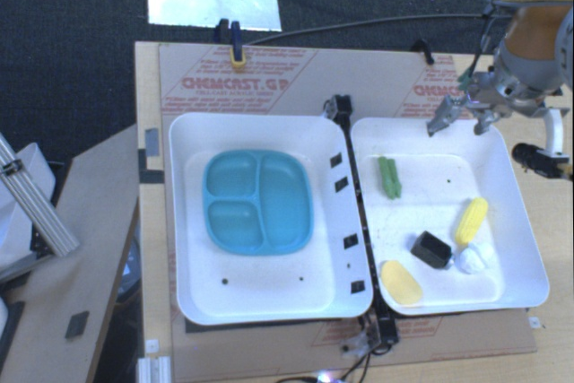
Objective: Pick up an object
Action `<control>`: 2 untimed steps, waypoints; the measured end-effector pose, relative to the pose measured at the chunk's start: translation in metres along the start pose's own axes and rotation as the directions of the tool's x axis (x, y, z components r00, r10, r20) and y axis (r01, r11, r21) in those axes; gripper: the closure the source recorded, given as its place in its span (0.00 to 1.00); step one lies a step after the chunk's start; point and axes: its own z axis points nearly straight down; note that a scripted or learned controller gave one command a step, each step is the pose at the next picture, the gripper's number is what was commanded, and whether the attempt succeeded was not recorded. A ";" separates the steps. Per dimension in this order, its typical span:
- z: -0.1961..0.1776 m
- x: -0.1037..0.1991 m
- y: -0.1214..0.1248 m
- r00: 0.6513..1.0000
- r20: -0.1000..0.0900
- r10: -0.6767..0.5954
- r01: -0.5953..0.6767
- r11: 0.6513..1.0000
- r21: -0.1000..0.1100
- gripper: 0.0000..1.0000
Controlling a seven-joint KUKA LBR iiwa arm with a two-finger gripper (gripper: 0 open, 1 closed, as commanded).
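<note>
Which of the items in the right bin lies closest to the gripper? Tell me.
The green bean-like piece. It lies alone in the bin's upper part, nearest the open gripper; the corn, black block, white piece and yellow piece sit farther down.

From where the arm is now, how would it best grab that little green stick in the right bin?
Probably from straight above, pinching the green stick across its narrow middle. It lies flat and long, running nearly up and down in the view, with bare bin floor on both long sides, so fingers fit either side. The end effector hangs open above the bin's far edge.
</note>
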 end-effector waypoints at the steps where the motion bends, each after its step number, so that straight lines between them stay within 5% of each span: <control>1: -0.009 0.000 0.003 1.000 0.002 -0.002 0.002 1.000 -0.013 0.00; 2: 0.032 -0.003 0.004 1.000 0.002 -0.001 0.001 1.000 -0.011 0.00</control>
